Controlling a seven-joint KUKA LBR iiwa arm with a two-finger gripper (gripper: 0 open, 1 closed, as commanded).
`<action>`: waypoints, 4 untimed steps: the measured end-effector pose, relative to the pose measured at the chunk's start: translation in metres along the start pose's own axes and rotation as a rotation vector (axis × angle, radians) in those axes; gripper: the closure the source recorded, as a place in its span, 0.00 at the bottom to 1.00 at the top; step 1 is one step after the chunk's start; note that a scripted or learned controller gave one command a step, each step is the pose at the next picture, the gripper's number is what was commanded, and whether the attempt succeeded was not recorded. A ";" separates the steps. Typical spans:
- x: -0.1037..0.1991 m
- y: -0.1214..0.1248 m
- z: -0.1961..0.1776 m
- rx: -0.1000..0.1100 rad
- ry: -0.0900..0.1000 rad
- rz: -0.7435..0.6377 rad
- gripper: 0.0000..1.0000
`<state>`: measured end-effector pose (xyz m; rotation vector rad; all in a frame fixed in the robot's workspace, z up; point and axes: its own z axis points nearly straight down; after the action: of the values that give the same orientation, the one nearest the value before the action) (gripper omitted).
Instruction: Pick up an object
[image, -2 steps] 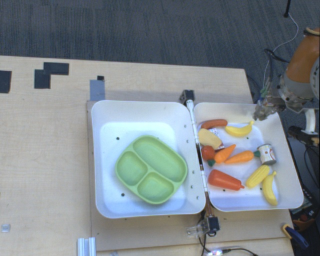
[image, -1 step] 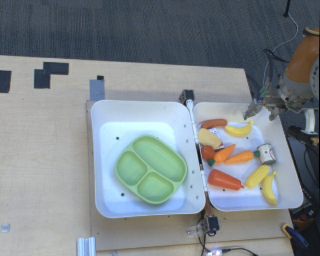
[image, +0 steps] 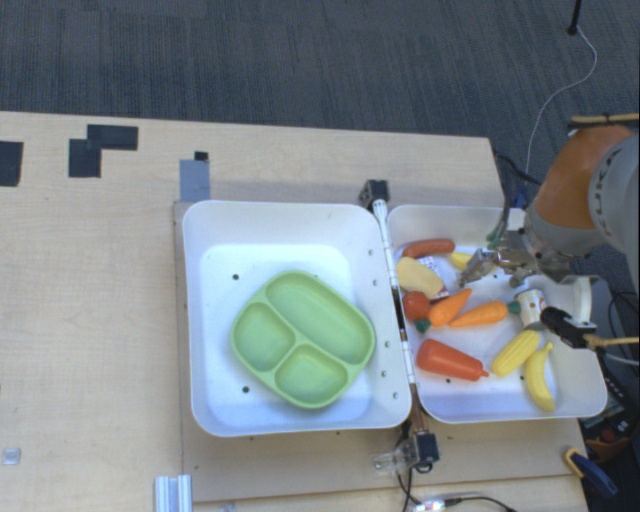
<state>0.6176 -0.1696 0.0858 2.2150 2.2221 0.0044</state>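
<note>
Grey arm with orange band reaches in from the right; the two-finger gripper (image: 490, 262) sits low over the far part of the right shallow white plastic bin (image: 590, 400). Whether it is released or clenched I cannot tell; nothing is visibly held.

Candidate objects all lie in the right bin: red plastic sausage (image: 428, 247) at the far left, pale yellow lumpy toy (image: 418, 276) beside it, two orange plastic carrots (image: 478, 315) mid-bin, red plastic pepper (image: 450, 360) near left, yellow plastic corn cob (image: 516, 352) and yellow plastic banana (image: 540, 380) near right.

The left bin holds only the green three-compartment plastic plate (image: 303, 338).

Judgement: the items nearest the tool are crowded and touching. Pick one target, centre over its middle, close across its narrow width. The corn or banana look less crowded.
</note>
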 end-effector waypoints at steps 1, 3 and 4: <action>0.035 -0.065 -0.002 -0.001 0.001 0.001 0.00; 0.035 -0.063 -0.013 -0.008 -0.001 0.000 0.00; 0.064 -0.071 -0.002 -0.004 -0.001 0.000 0.00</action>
<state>0.5464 -0.1059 0.0874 2.2126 2.2192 0.0075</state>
